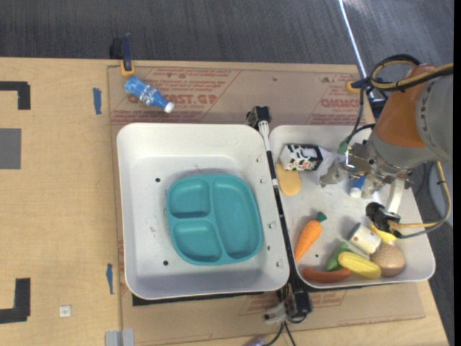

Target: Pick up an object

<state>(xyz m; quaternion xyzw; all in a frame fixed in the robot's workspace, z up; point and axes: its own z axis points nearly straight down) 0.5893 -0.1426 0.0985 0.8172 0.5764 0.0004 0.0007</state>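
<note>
The cardboard-topped worktop [57,193] carries two shallow glossy white bins: the left bin [137,157] has a smooth teal divided plate [214,218], and the right bin [425,262] is where the arm [414,114] hangs over a heap of toy food. Nothing looks lifted yet, so I'd say the pick is barely started, with the claw [356,175] low near the back of the right bin, and I honestly can't tell how it's set. The candidates all lie in that bin: a boxy black-and-white cow carton [301,157], a tapered orange carrot [308,238], a bumpy yellow corn cob [359,264] and a rounded tan potato [390,259].
</note>
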